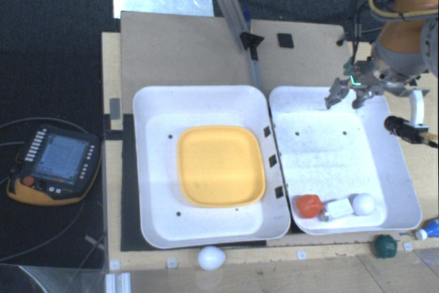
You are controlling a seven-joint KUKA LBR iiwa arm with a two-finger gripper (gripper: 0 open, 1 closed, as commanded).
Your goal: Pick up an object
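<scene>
Now the gripper, fingers spread, hovers over the right bin's far edge; next, reach the red object.

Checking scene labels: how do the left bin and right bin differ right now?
The left bin holds one large yellow plate lying flat mid-bin; the right bin holds small items: a red object, a white block and a white ball, bunched at its near edge. The gripper hovers over the right bin's far corner, not the left bin. Both are shallow and white.
</scene>
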